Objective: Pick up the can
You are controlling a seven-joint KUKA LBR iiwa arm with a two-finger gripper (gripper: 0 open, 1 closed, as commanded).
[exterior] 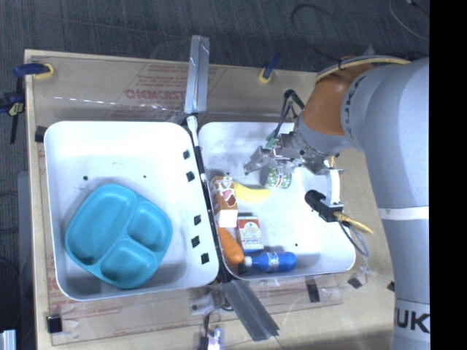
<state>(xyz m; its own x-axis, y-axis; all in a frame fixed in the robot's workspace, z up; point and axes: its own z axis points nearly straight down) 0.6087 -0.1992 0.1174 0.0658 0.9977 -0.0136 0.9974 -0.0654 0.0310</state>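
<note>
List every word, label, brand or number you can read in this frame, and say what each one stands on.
"UK": large dark letters on the grey arm, cut off by the frame edge.
Red print on the bench sheet behind the bins: mirrored and too blurred to read.
Carton label: red and white, too small to read.
Can at the gripper: print unreadable.
Blue bottle: no legible text.

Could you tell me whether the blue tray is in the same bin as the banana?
No, the tray lies in the left bin; the banana is in the right bin.
</note>
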